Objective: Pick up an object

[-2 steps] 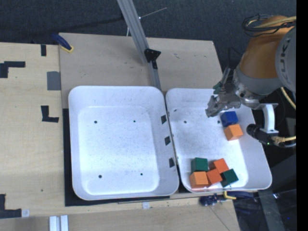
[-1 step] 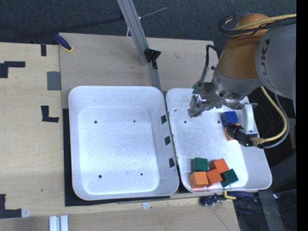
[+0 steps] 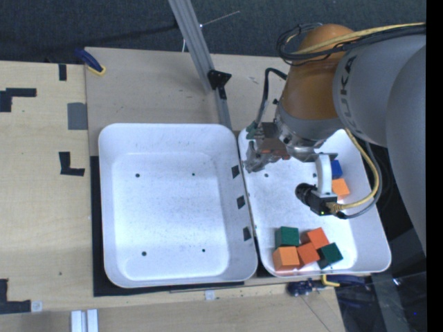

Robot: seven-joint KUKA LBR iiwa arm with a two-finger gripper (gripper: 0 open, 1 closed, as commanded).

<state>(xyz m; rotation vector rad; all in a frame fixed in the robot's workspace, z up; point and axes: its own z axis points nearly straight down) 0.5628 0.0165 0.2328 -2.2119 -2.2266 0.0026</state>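
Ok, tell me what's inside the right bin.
The right bin holds two green blocks, orange blocks and a blue block. The gripper and arm cover its upper part.

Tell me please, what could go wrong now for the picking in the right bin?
1. The hand sits at the right bin's far left corner, apart from the cluster of green and orange blocks at the near edge, so closing here would likely grasp nothing.
2. Those blocks touch each other; a grasp may push neighbours or catch two.
3. The hand is close to the bin wall and might strike it.
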